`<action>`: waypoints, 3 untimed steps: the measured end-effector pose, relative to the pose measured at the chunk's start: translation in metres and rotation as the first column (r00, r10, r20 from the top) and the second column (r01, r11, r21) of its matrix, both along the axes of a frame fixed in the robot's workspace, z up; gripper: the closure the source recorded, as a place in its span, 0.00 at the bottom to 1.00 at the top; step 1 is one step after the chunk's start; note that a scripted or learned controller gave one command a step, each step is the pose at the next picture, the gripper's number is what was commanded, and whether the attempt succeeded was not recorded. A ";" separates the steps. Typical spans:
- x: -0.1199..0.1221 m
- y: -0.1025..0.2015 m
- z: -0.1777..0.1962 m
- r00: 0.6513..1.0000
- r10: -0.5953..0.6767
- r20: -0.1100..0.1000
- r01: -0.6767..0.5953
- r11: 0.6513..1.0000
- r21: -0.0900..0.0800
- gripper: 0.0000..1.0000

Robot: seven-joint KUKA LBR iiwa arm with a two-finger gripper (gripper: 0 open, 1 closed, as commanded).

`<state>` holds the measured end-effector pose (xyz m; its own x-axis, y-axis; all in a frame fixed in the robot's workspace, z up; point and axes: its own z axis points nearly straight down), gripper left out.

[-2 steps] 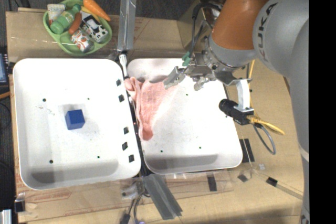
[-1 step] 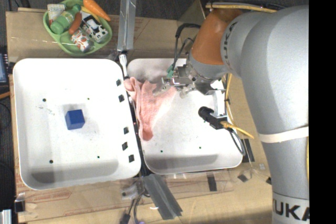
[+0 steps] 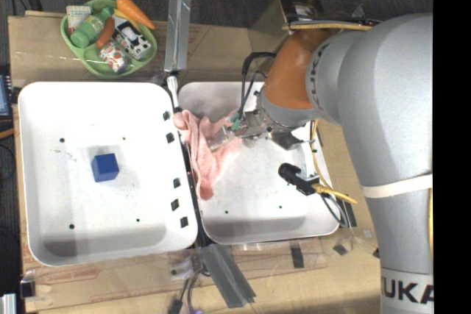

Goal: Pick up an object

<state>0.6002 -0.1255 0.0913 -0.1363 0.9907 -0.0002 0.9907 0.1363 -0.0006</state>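
Looming grey, my arm (image 3: 383, 121) reaches into the right bin (image 3: 257, 228); pincer (image 3: 239, 127) state unclear; pink cloth (image 3: 206, 151) looks limp, light; best pinched at a raised fold

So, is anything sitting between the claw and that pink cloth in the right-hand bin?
Nothing visible does. The claw is down at the pink cloth's upper right edge in the right bin, with no other object between them.

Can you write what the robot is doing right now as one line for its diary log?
gripper: low in right bin, at pink cloth | grasp: cannot tell | blue cube: left bin, untouched
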 end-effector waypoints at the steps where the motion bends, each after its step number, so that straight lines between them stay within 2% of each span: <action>1: 0.049 -0.005 0.000 1.000 -0.021 0.001 0.021 1.000 0.000 0.00; 2: 0.058 -0.010 0.002 0.971 0.237 0.004 -0.237 0.971 -0.002 0.00; 3: 0.058 -0.011 0.001 0.990 0.144 0.005 -0.144 0.990 -0.002 0.00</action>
